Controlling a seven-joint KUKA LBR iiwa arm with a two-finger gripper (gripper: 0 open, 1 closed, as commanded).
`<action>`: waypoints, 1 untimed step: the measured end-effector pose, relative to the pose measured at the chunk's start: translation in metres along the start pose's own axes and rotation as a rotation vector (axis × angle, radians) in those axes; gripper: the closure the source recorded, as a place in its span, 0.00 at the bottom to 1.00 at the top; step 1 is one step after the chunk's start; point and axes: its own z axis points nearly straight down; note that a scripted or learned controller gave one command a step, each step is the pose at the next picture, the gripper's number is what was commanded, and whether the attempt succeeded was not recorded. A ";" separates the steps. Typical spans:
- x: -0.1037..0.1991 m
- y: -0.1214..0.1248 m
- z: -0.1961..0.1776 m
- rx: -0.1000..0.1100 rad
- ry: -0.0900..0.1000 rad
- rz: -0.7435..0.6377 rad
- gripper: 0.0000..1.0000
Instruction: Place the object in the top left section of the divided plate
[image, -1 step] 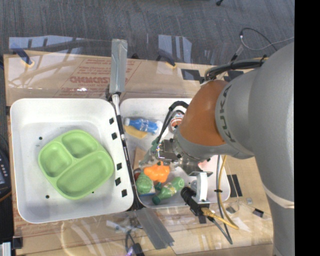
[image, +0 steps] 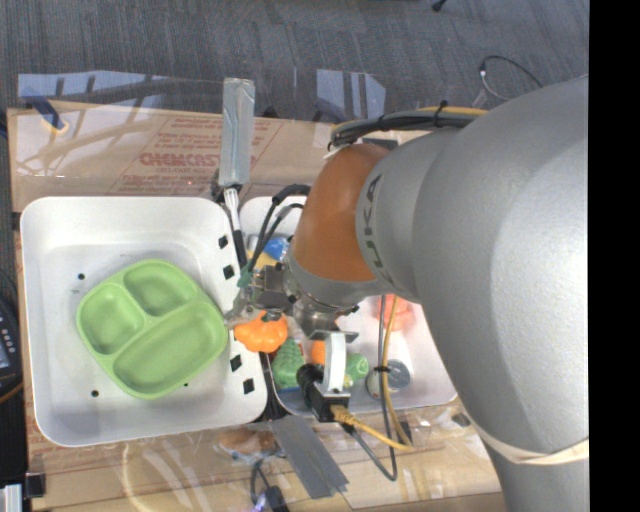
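Divided plate (image: 150, 352): green, three sections, flat on the floor of the left bin (image: 60, 240), toward its right half, close to the wall shared with the right bin (image: 432, 387).

Camera view, from above:
- Arm (image: 480, 220) comes in from the right and covers most of the right bin. Its orange band (image: 335, 225) sits over that bin's left part.
- Gripper (image: 262, 287) is low, just beside the shared wall, on the right-bin side. The wrist hides it, so open or closed cannot be told.
- Small orange object (image: 260, 334), rounded, lies directly below the gripper in the picture, against the shared wall. Whether it is gripped cannot be told.
- Green object (image: 289, 366) is just beside the orange one, lower right.
- Blue item (image: 276, 247) is partly hidden at the band's left edge.
- Pale pink-orange item (image: 397, 315) and a silver-capped cylinder (image: 392, 374) lie further right, half under the arm.
- Cardboard (image: 150, 150) lies behind the bins, with a grey tape strip (image: 237, 130) on it.
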 end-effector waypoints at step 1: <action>-0.001 0.000 0.000 0.000 0.000 0.001 0.00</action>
